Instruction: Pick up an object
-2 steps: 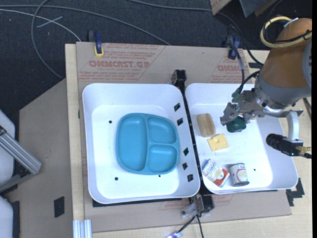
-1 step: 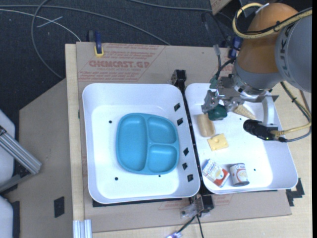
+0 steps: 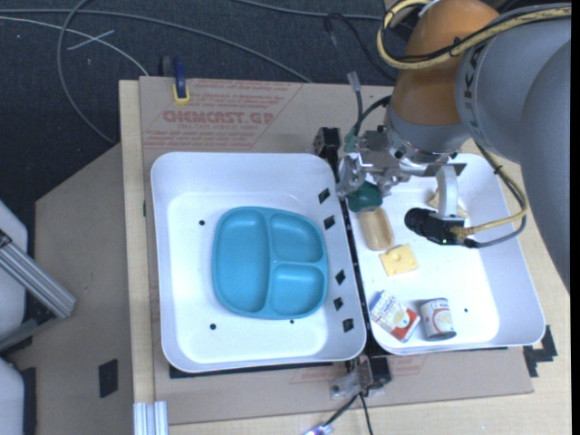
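Green is the colour of the small object (image 3: 364, 198) that seems to be the target. It lies in the right bin (image 3: 507, 270), just behind the tan bread-like piece (image 3: 376, 229), on its far side, so close that I cannot say if the two touch. The gripper (image 3: 361, 181) is low over this green object, also on the far side of the tan piece. Whether the gripper is open or closed on it I cannot tell, because the wrist covers that part.

My judgement is that the step in hand is the grasp itself. To do it well, the gripper should be centred on the green object and not on the tan piece, which could otherwise be pinched or pushed along. The bin wall left of the tan piece is close, so there is little room on that side. The lift should go straight up and slowly, to show whether the object really follows.

A yellow flat piece (image 3: 399, 261) lies near the tan piece, to its front right. A small carton (image 3: 391, 314) and a can (image 3: 438, 318) stand further to the front, well apart from it. The blue divided plate (image 3: 269, 263) is to its left, in the other bin.
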`<act>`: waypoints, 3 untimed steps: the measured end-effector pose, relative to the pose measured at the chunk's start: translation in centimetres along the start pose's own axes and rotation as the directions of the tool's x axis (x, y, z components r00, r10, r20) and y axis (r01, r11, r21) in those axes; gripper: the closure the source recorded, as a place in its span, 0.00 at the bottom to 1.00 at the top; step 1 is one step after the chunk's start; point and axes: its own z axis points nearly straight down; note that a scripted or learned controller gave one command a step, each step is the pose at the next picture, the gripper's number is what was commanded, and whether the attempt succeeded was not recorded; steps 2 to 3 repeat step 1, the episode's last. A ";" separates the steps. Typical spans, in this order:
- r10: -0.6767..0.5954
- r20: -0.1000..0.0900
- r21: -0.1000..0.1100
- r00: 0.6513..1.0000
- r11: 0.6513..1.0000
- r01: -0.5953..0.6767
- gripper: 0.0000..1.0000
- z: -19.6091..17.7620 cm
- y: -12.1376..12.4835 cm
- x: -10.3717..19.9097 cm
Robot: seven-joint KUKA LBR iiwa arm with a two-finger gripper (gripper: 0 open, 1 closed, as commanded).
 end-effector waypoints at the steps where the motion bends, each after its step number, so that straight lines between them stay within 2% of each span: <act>1: 0.000 -0.001 -0.002 1.000 1.000 0.000 1.00 -0.6 3.3 4.0; 3: 0.000 -0.001 -0.002 1.000 1.000 0.000 1.00 -0.6 3.3 4.0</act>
